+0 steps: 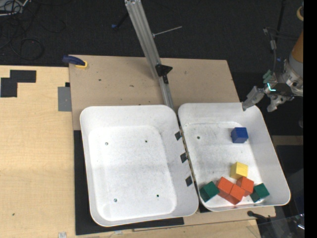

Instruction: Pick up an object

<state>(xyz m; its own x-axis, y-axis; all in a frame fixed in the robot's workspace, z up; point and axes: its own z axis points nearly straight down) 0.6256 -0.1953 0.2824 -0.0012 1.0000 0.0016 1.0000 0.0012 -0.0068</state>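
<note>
Fingers [261,99] spread, nothing between, beyond right bin [277,155]; blue cube [239,135] sits square

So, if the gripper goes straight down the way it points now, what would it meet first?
Probably the upper right rim of the right bin, or the bench just outside it. The gripper hangs at that corner, well clear of the blue cube. Depth is unclear.

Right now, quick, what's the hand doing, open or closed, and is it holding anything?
Hand: open, fingers spread, nothing between them; it sits at the upper right corner of the right bin.
</note>
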